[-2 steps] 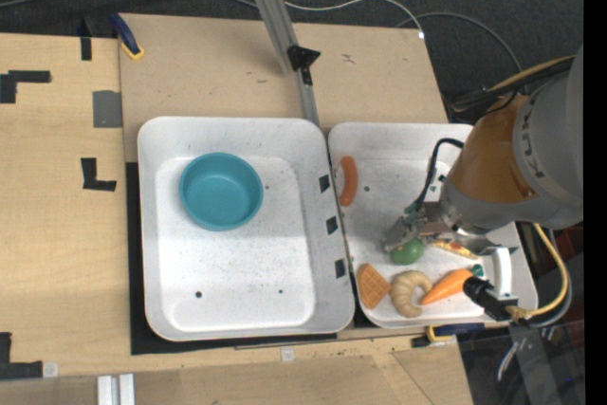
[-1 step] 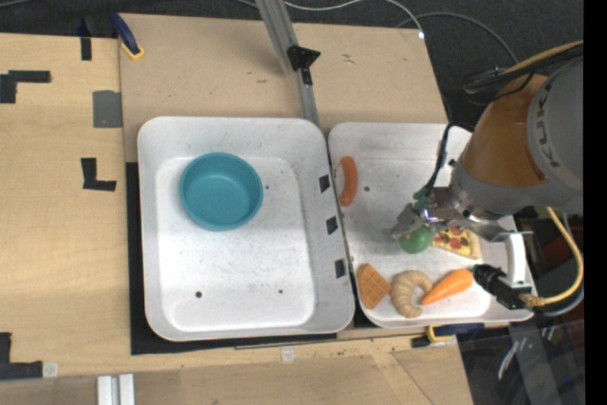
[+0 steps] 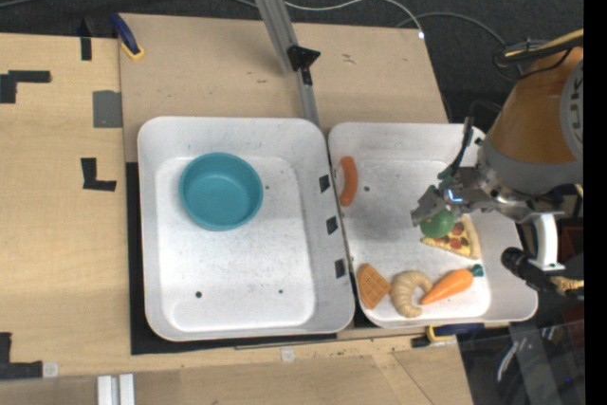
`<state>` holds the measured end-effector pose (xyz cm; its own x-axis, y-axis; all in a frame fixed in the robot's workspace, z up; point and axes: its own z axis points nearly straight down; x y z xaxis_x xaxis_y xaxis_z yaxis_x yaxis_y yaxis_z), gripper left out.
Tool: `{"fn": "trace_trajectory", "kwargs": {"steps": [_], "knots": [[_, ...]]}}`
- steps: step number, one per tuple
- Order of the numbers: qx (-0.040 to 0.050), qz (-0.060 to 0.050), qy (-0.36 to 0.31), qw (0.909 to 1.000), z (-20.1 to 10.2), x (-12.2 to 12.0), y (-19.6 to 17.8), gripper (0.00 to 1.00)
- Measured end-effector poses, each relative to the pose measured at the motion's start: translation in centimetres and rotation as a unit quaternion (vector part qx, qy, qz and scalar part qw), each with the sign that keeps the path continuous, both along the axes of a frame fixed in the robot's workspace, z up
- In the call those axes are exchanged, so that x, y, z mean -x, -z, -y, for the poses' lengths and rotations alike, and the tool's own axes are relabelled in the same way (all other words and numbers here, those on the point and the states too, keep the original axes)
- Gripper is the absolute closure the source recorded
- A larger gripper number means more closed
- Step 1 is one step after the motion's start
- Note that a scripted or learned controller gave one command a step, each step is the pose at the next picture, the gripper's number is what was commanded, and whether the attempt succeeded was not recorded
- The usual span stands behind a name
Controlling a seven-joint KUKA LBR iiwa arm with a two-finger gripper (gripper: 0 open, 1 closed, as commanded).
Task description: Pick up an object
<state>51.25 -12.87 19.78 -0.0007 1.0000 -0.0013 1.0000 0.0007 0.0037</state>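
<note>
Nearest to us, along the front wall of the right bin (image 3: 408,133), we see a row of toy foods: a waffle piece (image 3: 373,285) at the left, a croissant (image 3: 410,291) just beside it, and a carrot (image 3: 448,285) lying at a slant with its green top toward the right. The croissant and the carrot touch.

A little farther back we find a pizza slice (image 3: 458,241) flat on the bin floor, and on its left corner a green round object (image 3: 437,224) — we cannot tell what food it is. The tool (image 3: 438,207) sits right on top of that green object, low in the bin. Whether its tips are spread or closed around the green thing we cannot tell, as the tool's own body hides them from above.

The grey arm (image 3: 536,142) with its orange band comes in from the right edge, over the bin's right wall.

Farther left in the same bin a sausage (image 3: 347,180) lies near the left wall, well apart from the tool.

In the left bin (image 3: 228,133) we see a teal bowl (image 3: 221,191) standing upright toward the back left.

Beyond both bins the worktop (image 3: 218,62) carries a slanted metal rod (image 3: 270,0) — it meets the bench just behind where the two bins join.
</note>
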Motion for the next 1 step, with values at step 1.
{"fn": "trace_trajectory", "kwargs": {"steps": [1], "knots": [[-0.0007,-0.002,0.000,1.0000,-0.03,-0.05,-1.65,1.00]]}}
